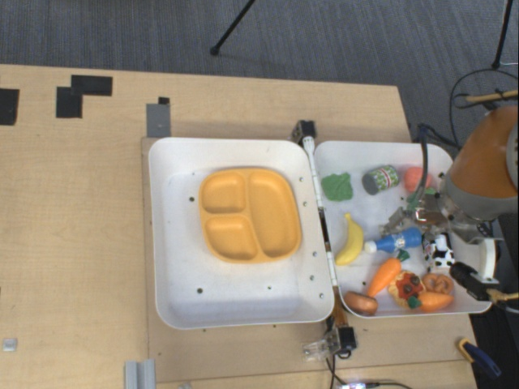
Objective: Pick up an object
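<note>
The right bin (369,154) holds several toys: a green leafy piece (338,186), a grey and green can (381,178), a salmon-red piece (414,177), a yellow banana (350,240), a blue bottle (401,241), an orange carrot (385,275), a brown piece (361,302), a pizza-like piece (409,286) and a black-and-white cow (440,254). My gripper (412,217) is low inside this bin, just above and to the right of the blue bottle. The arm's orange band (486,156) hides the bin's right side.
The left bin (174,241) carries a yellow divided plate (247,215). A black clamp (305,130) sits at the top of the wall between the bins. Another clamp (336,340) sits at its bottom. Wooden bench (73,241) lies to the left.
</note>
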Motion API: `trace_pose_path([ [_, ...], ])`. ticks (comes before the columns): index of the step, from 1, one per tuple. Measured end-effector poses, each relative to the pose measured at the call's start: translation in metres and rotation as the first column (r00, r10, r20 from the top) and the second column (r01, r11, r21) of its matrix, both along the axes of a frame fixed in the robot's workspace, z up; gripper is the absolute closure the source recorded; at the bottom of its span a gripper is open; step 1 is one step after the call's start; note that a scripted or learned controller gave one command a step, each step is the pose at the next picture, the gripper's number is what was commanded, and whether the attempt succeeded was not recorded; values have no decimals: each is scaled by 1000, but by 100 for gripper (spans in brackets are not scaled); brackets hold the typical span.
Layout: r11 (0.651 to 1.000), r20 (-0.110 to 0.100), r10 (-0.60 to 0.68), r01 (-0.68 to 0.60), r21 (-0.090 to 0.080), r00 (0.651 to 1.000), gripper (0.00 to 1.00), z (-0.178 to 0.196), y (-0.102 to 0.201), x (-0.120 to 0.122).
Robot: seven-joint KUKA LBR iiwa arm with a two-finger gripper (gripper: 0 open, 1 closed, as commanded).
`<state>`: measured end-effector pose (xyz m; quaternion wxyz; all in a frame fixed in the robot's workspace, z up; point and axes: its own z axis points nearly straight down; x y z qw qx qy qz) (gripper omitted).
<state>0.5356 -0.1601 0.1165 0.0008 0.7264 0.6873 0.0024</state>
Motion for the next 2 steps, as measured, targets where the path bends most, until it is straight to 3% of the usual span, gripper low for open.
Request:
trace_pose_path([
  [1, 988, 9, 156, -156, 0, 988, 0, -7, -8, 7],
  [2, 874, 6, 485, -485, -4, 874, 0, -18, -18, 20],
])
